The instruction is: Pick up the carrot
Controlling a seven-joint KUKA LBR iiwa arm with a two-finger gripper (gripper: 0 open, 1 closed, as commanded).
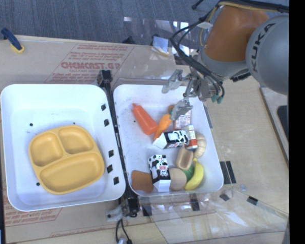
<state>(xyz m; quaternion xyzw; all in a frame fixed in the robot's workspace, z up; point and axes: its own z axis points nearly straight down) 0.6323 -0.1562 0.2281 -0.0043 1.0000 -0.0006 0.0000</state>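
Carrot [163, 124] lies in the right bin [126, 103], near its middle, slanting with its green top up toward the gripper [181, 107] and its narrow tip pointing down-left. Just to its left lies an orange-red bottle-shaped toy [144, 118], tilted the other way so the two form a shallow V and appear to touch near their lower ends. The gripper hangs over the upper part of the same bin, its grey fingers [179, 109] close to the carrot's green end; whether they stand apart or together cannot be made out at this angle, and nothing is visibly caught between them. Below the carrot sits a small black-and-white cow-patterned carton [171, 139], and beside it to the right a small red-and-white box [183, 119] under the gripper. Lower in the bin crowd a second cow-patterned carton [159, 170], a brown bread-like piece [142, 181], a tan roll [184, 157], a yellow banana [196, 175] and a pale rounded item [200, 144] against the right wall. The left bin [15, 103] holds a yellow divided plate [66, 158] with three compartments, lying toward its lower half.
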